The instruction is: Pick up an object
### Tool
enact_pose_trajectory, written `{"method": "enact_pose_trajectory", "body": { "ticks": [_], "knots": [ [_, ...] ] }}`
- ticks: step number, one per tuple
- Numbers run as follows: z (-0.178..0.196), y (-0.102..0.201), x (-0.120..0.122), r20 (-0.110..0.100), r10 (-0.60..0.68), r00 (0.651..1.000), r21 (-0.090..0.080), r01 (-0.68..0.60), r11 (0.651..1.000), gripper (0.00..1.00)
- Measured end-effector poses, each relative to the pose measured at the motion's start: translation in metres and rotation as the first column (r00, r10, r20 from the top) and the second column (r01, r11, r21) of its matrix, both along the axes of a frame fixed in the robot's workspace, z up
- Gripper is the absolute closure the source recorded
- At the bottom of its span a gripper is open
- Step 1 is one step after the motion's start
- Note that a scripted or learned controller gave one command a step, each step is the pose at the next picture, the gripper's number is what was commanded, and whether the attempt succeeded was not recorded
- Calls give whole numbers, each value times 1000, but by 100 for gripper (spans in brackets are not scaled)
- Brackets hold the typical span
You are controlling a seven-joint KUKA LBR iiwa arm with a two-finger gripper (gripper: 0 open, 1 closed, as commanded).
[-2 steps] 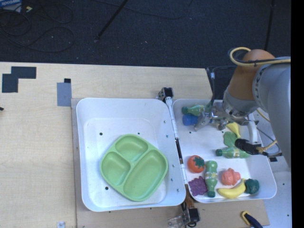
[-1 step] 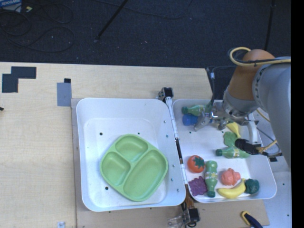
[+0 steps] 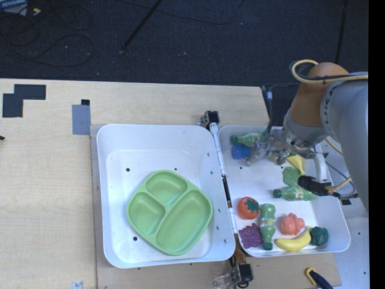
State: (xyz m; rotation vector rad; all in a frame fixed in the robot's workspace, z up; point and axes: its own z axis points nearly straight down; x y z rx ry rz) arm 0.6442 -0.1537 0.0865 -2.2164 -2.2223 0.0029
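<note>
Right bin (image 3: 343, 236), near edge — banana (image 3: 293, 242), grapes (image 3: 250, 235), tomato (image 3: 248, 208) packed close. At 12 o'clock the hand (image 3: 269, 150) sits low by a blue piece (image 3: 240, 152); finger state — cannot tell. Risk: crowded toys, a nudge instead of a grip.

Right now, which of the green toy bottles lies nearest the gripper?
The green plastic bottle at the right bin's far left corner, beside the blue piece; the other two lie farther forward.

Green divided plate (image 3: 169, 212); white bins (image 3: 108, 161); red tomato (image 3: 248, 208); purple grapes (image 3: 250, 235) (dark); yellow banana (image 3: 292, 242); blue object (image 3: 240, 152).
</note>
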Motion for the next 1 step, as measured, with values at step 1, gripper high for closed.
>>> {"method": "enact_pose_trajectory", "body": {
  "ticks": [1],
  "knots": [
    [0, -9, 0, 0, 0, 1000, 0, 0, 1000, 0]
  ]
}}
